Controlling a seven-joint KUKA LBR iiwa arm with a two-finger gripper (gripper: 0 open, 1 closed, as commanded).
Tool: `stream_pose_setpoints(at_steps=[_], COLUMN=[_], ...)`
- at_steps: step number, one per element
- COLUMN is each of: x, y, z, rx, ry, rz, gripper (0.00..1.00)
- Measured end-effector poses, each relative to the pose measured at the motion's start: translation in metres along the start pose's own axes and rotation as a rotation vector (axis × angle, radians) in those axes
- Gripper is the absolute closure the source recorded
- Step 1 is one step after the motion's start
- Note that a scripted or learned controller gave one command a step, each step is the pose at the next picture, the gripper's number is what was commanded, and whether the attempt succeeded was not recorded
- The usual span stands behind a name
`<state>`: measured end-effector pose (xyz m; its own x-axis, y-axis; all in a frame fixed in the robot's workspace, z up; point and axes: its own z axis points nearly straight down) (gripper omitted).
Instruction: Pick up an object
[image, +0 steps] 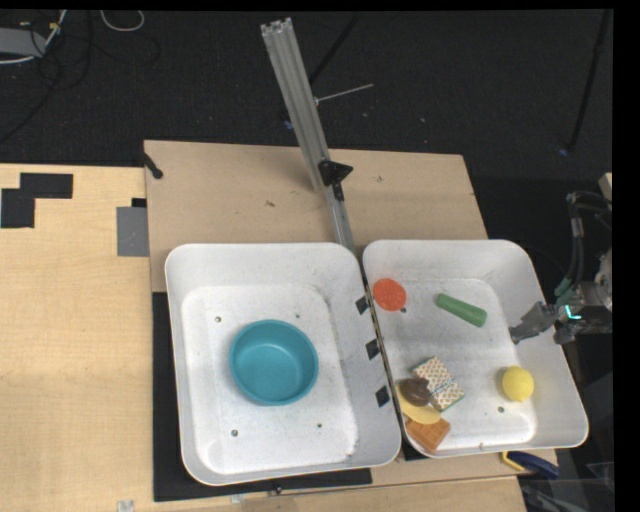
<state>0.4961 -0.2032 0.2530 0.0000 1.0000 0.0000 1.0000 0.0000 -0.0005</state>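
Rightward, at frame's right edge, grey two-finger gripper (527, 327) over white right-hand bin (500, 255) rim (finger state impossible to tell); small yellow ball (517, 384) below it, lower right.

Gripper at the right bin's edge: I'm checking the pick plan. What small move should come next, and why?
Probably a short move inward and down toward the yellow ball. The gripper sits at the right bin's right rim with nothing visibly between its fingers, and the ball lies nearest, apart from the other things.
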Motion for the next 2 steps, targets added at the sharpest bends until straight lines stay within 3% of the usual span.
stream_pose_setpoints(at_steps=[1,2], x=[0.0,0.001], y=[0.0,0.002], z=[0.0,0.063], rx=[0.0,0.005], ry=[0.0,0.002], rz=[0.0,-0.001], gripper=[0.0,0.0])
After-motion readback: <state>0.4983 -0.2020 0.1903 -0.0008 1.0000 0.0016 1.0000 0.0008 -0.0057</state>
